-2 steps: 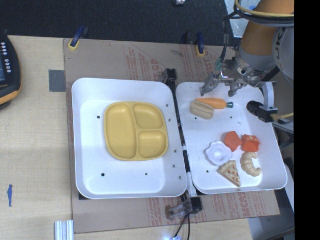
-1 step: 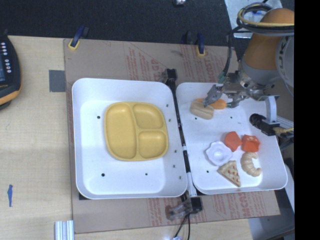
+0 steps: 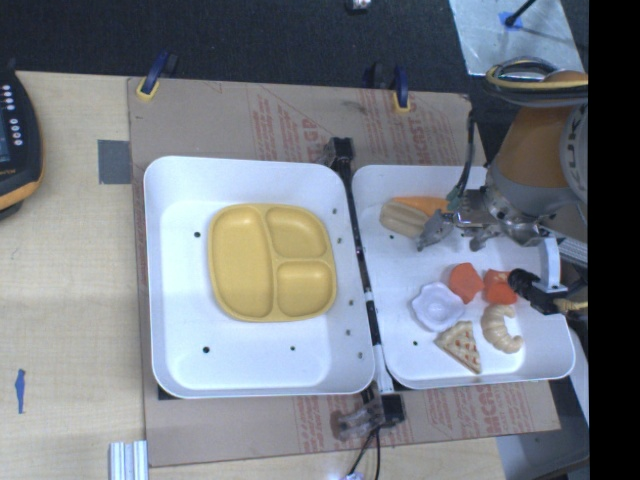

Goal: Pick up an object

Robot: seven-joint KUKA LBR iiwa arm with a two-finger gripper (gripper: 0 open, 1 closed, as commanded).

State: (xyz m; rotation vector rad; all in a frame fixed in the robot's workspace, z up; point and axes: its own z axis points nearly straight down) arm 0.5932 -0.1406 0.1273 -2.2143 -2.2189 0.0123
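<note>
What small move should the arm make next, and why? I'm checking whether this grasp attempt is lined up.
Probably lower toward the bread roll: the gripper sits just right of it in the right bin, with nothing visibly between its fingers.

Yellow tray [image 3: 270, 262], 2 white bins [image 3: 180, 268], red tomato [image 3: 464, 281].

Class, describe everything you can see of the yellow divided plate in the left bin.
The yellow divided plate is a rounded-square tray that looks like matte plastic, moulded into three compartments: one long one on its left side and two smaller ones stacked on its right. All three hold nothing. It lies flat, slightly rotated, near the middle of the left white bin, resting on the bin floor and clear of its walls. Nothing else touches it.
</note>
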